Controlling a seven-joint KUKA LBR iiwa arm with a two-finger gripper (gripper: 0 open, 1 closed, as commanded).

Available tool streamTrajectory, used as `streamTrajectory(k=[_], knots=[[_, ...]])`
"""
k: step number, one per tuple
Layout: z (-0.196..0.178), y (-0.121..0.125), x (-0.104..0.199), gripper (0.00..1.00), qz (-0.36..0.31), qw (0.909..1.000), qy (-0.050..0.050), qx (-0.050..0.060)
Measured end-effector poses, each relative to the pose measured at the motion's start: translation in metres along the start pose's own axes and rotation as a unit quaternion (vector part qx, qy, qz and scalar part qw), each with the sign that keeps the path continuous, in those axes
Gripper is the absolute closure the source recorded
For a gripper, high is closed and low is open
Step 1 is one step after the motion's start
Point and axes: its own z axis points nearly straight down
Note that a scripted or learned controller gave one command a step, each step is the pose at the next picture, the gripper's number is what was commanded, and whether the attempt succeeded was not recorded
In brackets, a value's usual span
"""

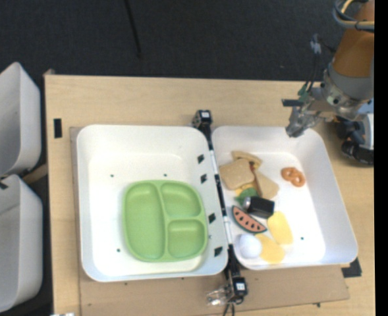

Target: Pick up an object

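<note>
Bench [62,196] of pale wood carries two shallow white bins side by side. The left bin [101,150] holds a green divided plate [164,220] with three compartments, lying flat toward its near right corner. The right bin [325,209] holds a cluster of toy foods along its left half: slices of toast [238,173] at the far end, a small green piece [247,192] just below them, a black block [261,207] touching the green piece, a watermelon slice [249,220] beside the block, a white egg [249,245] at the near edge, and yellow pieces [276,237] just right of the egg. A pretzel [293,176] lies apart from the cluster, further right. The end effector [298,125] hangs over the far right corner of the right bin (well apart from every toy), and nothing shows between its fingers; whether they are spread or closed I cannot tell. Above it rises the arm [352,58] with its orange band.
</note>
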Motion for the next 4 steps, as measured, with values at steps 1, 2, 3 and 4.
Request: streamTrajectory(k=[1,2,3,4], knots=[[-0.010,-0.019,0.053,1.00,0.000,1.0000,0.000,0.000],[0.003,-0.035,0.103,1.00,0.001,1.0000,0.000,0.000],[-0.003,-0.047,0.145,1.00,0.000,1.0000,0.001,0.000],[-0.003,-0.062,0.160,1.00,0.000,1.0000,0.000,0.000]])
